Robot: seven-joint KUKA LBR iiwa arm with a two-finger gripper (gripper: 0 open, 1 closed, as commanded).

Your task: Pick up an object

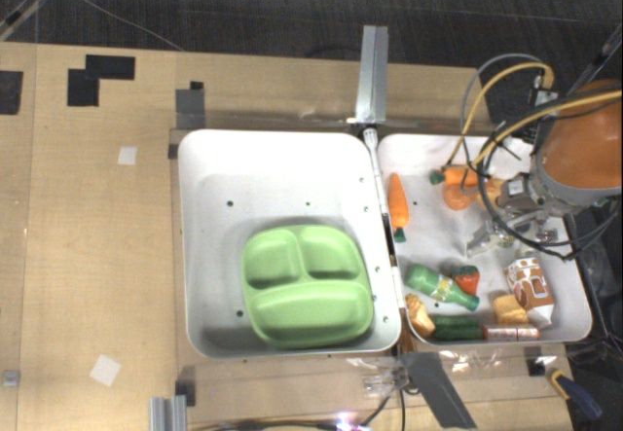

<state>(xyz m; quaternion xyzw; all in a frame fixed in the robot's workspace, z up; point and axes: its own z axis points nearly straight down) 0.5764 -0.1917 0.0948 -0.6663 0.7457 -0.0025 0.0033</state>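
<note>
Dark carpet runs along the far side of the wooden bench [88,254], and we look down on two shallow white bins set side by side on it. In the left bin [209,176] lies a green compartment tray [307,283], toward the near side. The right bin [419,161] holds the small objects: an orange carrot [398,201] at its left wall, a green bottle [443,286] with a red piece [468,278] touching it, a brown-and-white carton [529,285] to the right, and several small items along the near wall, among them a dark green one [458,329] and a tan one [508,308]. An orange round object [458,193] sits near the far end. The arm [581,147] reaches in from the right, cables looping around it. Its gripper [496,230] hangs over the middle of the right bin, above bare floor between the orange object and the carton; we cannot tell how it stands, and we see nothing held in it.
</note>
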